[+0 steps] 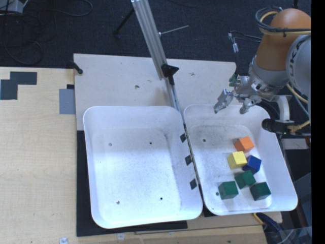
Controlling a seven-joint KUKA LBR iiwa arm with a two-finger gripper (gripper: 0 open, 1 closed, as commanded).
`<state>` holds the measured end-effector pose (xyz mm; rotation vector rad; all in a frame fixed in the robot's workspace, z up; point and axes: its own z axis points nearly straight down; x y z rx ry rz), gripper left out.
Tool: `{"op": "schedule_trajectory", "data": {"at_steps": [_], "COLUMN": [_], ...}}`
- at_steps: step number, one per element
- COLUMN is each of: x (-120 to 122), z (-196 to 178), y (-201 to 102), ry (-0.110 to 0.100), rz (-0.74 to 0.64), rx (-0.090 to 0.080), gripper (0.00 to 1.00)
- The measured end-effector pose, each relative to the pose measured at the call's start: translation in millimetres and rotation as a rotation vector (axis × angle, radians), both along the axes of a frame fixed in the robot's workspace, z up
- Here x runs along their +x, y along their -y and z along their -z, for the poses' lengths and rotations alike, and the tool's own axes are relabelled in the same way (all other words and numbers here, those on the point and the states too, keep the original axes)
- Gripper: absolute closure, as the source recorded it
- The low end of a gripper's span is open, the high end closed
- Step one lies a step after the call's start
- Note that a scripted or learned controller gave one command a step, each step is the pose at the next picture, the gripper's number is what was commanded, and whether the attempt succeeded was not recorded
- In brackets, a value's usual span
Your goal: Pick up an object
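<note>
From the camera view, the gripper (pixel 234 101) hangs over the far edge of the right bin (pixel 213 131), its two fingers spread apart with nothing between them. The blocks cluster toward that bin's near right corner: an orange block (pixel 244 144), a yellow block (pixel 236 159) touching a blue block (pixel 253 163), and three green blocks (pixel 246 178) nearer the front rim. The left bin (pixel 134 136) lies beside it. The blocks look small, rigid and light, probably smooth-sided; the orange one stands freest, so gripping across its two opposite flat faces seems safest.
</note>
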<state>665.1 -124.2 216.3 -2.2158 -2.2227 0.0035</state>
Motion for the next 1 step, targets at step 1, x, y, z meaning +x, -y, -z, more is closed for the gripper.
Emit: {"op": "schedule_trajectory", "data": {"at_steps": [1], "x": [0.0], "z": [76.3], "y": [72.4], "ry": [-0.008], "rz": [0.008], "rx": [-0.001], "gripper": [0.00]}}
